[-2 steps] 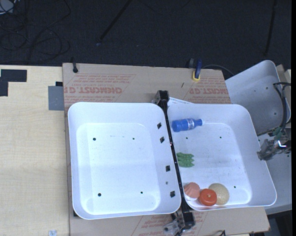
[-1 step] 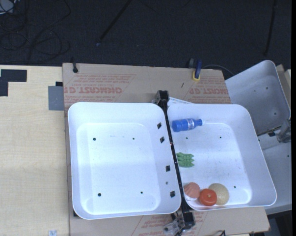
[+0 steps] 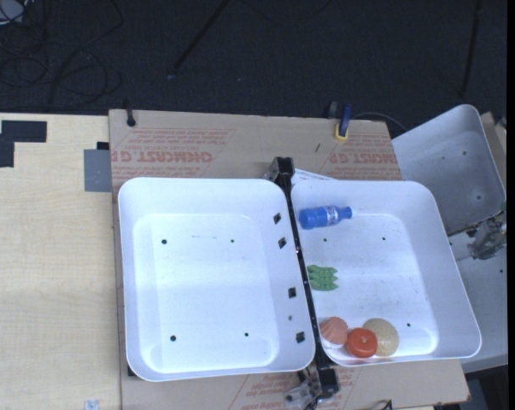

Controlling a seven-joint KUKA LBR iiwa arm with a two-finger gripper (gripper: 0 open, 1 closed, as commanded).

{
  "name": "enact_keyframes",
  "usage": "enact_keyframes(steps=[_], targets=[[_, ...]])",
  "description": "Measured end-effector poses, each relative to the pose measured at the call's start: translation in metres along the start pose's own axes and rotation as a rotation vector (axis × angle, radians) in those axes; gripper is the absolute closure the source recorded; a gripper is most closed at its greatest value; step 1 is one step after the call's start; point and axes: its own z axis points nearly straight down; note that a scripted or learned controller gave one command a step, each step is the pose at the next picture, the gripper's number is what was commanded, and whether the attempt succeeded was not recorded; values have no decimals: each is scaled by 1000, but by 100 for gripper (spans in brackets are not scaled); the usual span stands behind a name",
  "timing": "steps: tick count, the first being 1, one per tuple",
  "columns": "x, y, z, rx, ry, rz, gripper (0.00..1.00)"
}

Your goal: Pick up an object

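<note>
Right bin (image 3: 445, 229) holds blue bottle (image 3: 324, 217), green toy (image 3: 322, 278) (three round pieces lower)

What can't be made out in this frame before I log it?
- Green item in the right bin: too small and blurred to identify.
- Cluster at the bin's near edge: the red round piece overlaps the pink one and tan one, hiding parts of them.
- Blue bottle: label unreadable.

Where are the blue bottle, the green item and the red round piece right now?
blue bottle (image 3: 324, 217), camera view, on its body.
green item (image 3: 323, 278), camera view, on its middle.
red round piece (image 3: 361, 342), camera view, on its top face.
</note>
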Motion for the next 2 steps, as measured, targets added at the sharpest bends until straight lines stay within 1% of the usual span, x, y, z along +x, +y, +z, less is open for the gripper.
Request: enact_keyframes(steps=[1, 2], targets=[[8, 0, -49, -7, -2, -3, 100], [0, -1, 18, 4, 1, 0, 100]])
